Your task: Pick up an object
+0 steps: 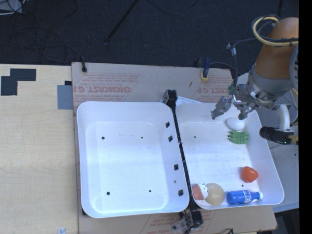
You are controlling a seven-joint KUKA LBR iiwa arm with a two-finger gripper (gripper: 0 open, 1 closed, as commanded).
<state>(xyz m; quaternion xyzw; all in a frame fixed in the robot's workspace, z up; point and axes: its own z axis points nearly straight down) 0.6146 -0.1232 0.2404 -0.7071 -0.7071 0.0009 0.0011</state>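
My gripper hangs open over the far edge of the right bin, with nothing between its fingers. Just below its right finger lies a small white rounded object. A green spiky object lies against the white one on its near side. A red object rests near the bin's right wall. Along the near wall lie a blue bottle, a tan ball and a small orange piece.
The left bin sits beside the right one, with a black divider strip between them. Both stand on a cardboard sheet. A wooden benchtop spreads to the left.
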